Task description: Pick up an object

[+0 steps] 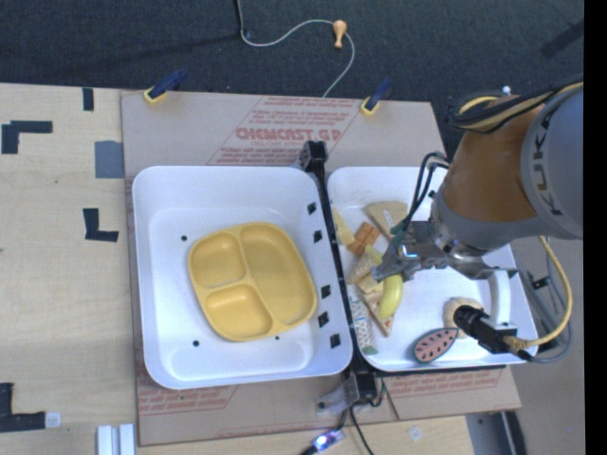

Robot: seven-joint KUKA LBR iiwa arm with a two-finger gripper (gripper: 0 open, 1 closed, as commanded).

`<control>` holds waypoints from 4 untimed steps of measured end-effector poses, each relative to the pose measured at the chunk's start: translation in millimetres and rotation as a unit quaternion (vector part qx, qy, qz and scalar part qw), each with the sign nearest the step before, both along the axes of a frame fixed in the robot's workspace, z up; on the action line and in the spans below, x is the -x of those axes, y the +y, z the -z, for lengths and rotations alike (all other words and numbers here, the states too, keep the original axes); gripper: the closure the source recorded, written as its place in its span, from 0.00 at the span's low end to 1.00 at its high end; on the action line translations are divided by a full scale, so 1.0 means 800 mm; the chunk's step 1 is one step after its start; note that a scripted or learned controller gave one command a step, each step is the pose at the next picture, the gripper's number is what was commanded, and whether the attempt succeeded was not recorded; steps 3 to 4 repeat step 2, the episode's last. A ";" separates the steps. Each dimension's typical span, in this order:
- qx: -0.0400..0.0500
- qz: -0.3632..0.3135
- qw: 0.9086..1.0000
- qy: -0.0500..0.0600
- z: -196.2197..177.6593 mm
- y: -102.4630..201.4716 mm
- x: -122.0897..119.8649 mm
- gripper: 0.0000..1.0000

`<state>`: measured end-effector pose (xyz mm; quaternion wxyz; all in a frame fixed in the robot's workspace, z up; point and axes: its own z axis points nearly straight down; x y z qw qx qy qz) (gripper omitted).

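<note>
blue-handled clamps (pixel 164 85) on cardboard sheet (pixel 275 131), white cord (pixel 294 32) above

This is a robotics lab, not a home or a kitchen — a grey industrial arm (pixel 517 183) with an orange band reaches over a plywood bench (pixel 57 282). Two shallow white bins (pixel 156 254) sit side by side on a sheet of printed cardboard (pixel 275 136) held down with blue-and-yellow clamps (pixel 163 86). Black tape marks (pixel 95 226) dot the wood — like calibration marks. A loose cable (pixel 294 36) trails over dark carpet behind, and the food in the bins looks like plastic toys.
</note>
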<state>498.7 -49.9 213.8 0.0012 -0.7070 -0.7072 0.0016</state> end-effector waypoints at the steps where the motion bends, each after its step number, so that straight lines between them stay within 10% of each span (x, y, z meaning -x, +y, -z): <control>1: -0.001 -0.001 1.000 0.000 -0.002 -0.001 0.005 1.00; 4: -0.001 -0.001 1.000 -0.001 0.000 0.006 0.000 1.00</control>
